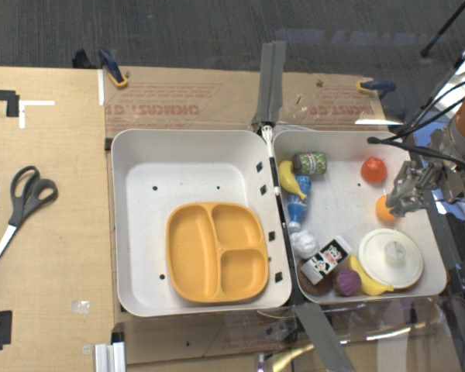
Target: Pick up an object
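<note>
My gripper (407, 196) hangs over the right edge of the right bin (337, 142), just above and right of a small orange ball (384, 208). A red ball (373, 170) lies a little up and left of it. Nothing visibly sits in the gripper. Further left in this bin are a green can (310, 163), a yellow banana-like piece (287, 178) and a blue bottle (295, 208). Near the front lie a white round bowl (390, 257), a black-and-white box (325, 259), a purple object (346, 282) and a yellow piece (371, 284).
The left bin (139, 208) holds a yellow divided tray (217, 252). Scissors (23, 196) lie on the bench at far left. A grey divider bar (270, 84) runs back from between the bins. Cables (438, 103) trail along the right side above the gripper.
</note>
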You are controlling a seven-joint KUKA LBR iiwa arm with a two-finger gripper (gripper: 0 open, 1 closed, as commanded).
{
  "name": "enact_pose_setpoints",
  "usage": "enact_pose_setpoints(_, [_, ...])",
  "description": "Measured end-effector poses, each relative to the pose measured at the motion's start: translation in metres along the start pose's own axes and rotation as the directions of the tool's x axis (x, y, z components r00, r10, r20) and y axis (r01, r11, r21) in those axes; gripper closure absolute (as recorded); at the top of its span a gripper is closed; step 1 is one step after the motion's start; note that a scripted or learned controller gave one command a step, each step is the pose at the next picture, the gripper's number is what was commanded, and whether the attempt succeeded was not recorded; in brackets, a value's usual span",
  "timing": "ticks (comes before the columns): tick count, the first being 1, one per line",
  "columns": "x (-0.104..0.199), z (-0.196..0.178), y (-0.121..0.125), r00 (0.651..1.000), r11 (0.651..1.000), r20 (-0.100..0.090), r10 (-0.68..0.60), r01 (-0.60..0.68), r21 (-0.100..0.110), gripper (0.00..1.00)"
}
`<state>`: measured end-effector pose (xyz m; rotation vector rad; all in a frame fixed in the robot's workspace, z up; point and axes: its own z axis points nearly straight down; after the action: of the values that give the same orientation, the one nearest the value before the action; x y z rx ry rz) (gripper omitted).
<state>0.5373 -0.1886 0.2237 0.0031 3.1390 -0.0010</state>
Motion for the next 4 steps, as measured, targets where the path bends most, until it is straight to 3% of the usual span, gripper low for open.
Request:
enact_pose_setpoints(1, [-0.046,0.13,-0.014,0.994,0.994,0.003,0.112,-0.112,0.001,0.0])
enact_pose_setpoints(2, [-0.028,0.131,-0.007,0.974,0.974,0.0,0.226,-0.226,0.0,0.0])
enact_pose_setpoints(3, [-0.06,0.131,0.094,0.94,0.94,0.001,0.341,-0.341,-0.001,0.0])
enact_pose_setpoints(4, [-0.061,0.122,0.094,0.941,0.941,0.005,0.338,-0.338,0.001,1.0])
